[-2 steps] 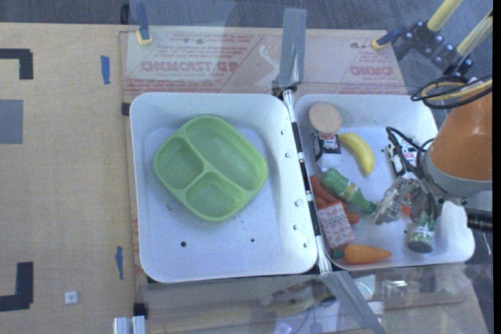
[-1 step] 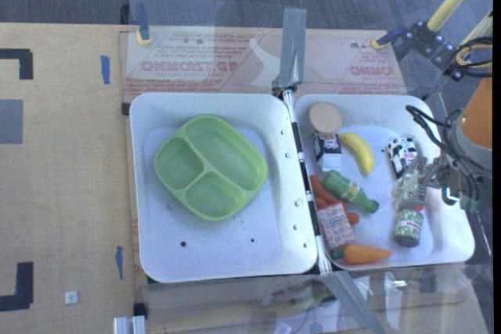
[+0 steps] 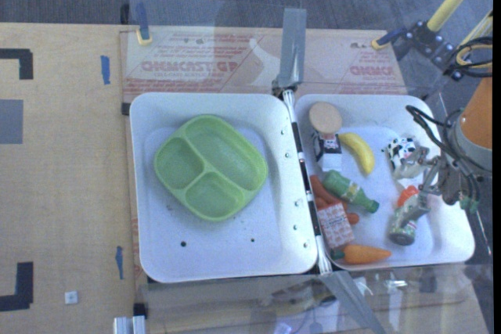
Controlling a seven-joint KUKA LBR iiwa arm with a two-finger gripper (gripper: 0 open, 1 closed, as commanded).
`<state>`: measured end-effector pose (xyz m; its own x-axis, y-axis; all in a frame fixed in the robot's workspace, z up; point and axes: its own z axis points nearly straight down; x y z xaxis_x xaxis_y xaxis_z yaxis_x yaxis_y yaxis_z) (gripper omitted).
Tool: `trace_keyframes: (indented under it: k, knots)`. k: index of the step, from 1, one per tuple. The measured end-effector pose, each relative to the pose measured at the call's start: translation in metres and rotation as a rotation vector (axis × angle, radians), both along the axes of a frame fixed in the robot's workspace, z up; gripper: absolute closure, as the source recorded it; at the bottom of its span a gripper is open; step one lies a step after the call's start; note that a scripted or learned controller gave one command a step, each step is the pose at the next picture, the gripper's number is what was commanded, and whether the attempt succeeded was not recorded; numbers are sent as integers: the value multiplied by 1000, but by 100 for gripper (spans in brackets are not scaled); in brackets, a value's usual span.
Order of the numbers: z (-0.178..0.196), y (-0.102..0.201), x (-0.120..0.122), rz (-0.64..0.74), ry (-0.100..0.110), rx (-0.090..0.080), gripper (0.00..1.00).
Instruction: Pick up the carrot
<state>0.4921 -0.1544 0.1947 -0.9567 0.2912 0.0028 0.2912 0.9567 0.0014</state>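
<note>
Robot lab: taped bench (image 3: 63,168), bins (image 3: 149,246)

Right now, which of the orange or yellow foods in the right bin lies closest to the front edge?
The carrot: it lies along the right bin's front wall, orange and tapered. The yellow banana sits much farther back.

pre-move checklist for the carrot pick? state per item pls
1. Carrot located: ok, lies flat near the front edge of the right bin.
2. Gripper over carrot: not ok, it sits right of the carrot and further back.
3. Finger state: cannot tell.
4. Carrot free to grasp: cannot tell, a red-labelled packet lies close behind its leafy end; contact unclear.
5. Path clutter: not ok, green bottle and banana lie nearby in the same bin.
6. Green plate out of the way: ok, in the left bin.
</note>
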Motion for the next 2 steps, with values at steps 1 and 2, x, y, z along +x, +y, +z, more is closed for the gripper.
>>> trace_keyframes:
  k: [1, 2]
  knots:
    - [-88, 36, -6, 164, -15, -5, 0]
    - [-83, 37, -7, 162, -8, -1, 100]
